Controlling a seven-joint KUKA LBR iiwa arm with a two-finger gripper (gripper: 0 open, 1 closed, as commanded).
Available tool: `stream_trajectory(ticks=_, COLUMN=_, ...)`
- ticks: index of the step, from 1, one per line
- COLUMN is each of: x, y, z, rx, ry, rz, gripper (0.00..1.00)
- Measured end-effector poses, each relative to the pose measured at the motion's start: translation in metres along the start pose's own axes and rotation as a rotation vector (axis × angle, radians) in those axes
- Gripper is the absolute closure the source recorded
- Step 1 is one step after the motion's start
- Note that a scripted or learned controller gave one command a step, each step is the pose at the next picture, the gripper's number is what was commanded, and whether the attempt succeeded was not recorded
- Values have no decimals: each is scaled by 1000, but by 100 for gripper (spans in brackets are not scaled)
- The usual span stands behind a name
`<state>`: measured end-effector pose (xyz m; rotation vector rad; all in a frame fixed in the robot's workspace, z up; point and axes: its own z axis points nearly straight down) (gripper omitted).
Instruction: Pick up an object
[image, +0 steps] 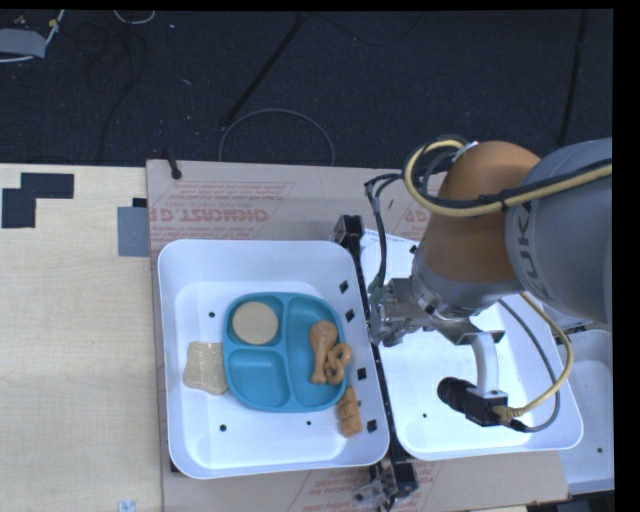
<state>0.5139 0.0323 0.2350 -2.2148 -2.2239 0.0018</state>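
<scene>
In the left white bin (180, 300), a twisted tan pretzel (328, 352) lies on a blue divided tray (262, 385); tool's state unclear

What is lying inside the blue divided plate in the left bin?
The blue plate holds a round beige disc in its upper left compartment and a brown pretzel-like piece in its right compartment. Its lower left compartment looks bare. Whatever lies under those two items is covered.

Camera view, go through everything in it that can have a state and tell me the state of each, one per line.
Blue divided plate: flat in the left bin, carrying food.
Round tan piece: in the plate's upper-left compartment.
Pretzel-like piece: in the plate's right compartment.
Pale piece: on the bin floor, at the plate's left edge.
Small brown piece: below the plate's right corner.
Arm: over the right bin.
</scene>
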Motion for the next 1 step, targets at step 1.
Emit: stream_trajectory(ticks=1, x=50, y=2, z=-6, rx=1, ry=0, rz=-1, gripper=100)
